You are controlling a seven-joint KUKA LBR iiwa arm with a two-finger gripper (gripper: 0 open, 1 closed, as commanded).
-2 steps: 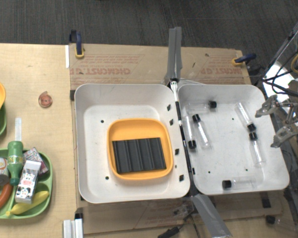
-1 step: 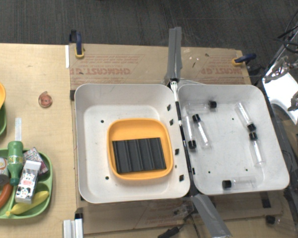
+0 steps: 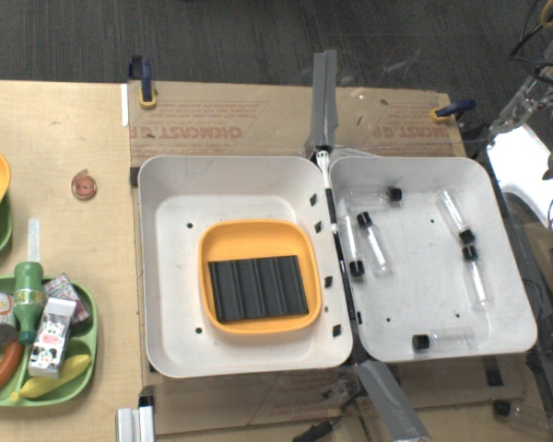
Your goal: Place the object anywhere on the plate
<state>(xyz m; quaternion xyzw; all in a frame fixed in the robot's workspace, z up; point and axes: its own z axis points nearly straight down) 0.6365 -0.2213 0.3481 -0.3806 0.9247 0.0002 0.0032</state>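
— Beneath the left bin (image 3: 166,274)?
— Cardboard sheet (image 3: 221,122), "CHEMCAST" printed in red, upside down.
— Inside the left bin?
— Orange plate (image 3: 258,231), centred; dark ribbed object (image 3: 258,288) lying flat on it.
— Right of the left bin?
— Black-capped clear tubes (image 3: 376,247).

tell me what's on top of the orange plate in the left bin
A dark grey ribbed rectangular object lies flat on the orange plate, covering most of its middle. The plate's rim shows all around it. Whatever plate surface sits beneath the object is hidden.
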